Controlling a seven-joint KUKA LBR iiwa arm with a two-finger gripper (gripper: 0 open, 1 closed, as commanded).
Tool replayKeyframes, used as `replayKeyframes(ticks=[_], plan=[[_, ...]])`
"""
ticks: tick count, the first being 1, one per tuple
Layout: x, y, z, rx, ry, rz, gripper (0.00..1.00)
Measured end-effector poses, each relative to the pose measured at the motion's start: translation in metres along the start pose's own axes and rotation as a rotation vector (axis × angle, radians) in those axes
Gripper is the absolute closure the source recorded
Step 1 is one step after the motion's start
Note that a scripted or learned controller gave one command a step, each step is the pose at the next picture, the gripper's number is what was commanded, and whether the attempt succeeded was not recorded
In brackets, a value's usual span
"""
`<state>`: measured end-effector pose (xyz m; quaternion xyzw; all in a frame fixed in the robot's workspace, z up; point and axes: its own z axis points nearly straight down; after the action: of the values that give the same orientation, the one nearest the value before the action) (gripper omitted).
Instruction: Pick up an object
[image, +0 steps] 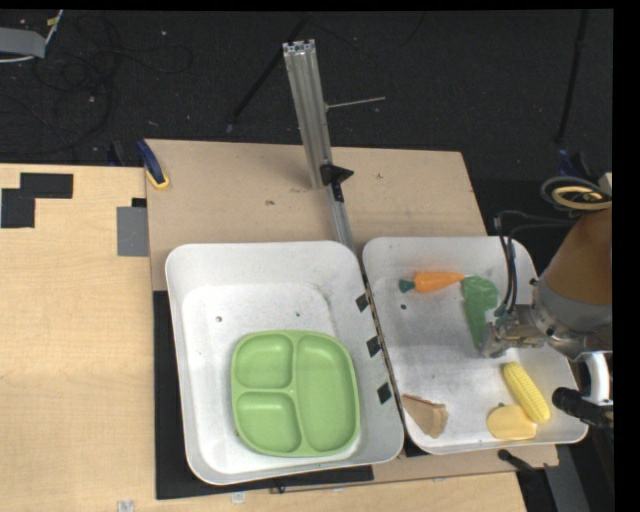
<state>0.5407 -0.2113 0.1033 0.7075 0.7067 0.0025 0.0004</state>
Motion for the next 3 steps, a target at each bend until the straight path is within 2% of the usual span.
replayKeyframes(ticks=[1, 3], plan=[[-0.001, -0.006, -0.045, 0.003, -0.004, 0.0, 1.0], [0.002, 0.005, -0.133, 0.001, -0.004, -0.003, 1.0]])
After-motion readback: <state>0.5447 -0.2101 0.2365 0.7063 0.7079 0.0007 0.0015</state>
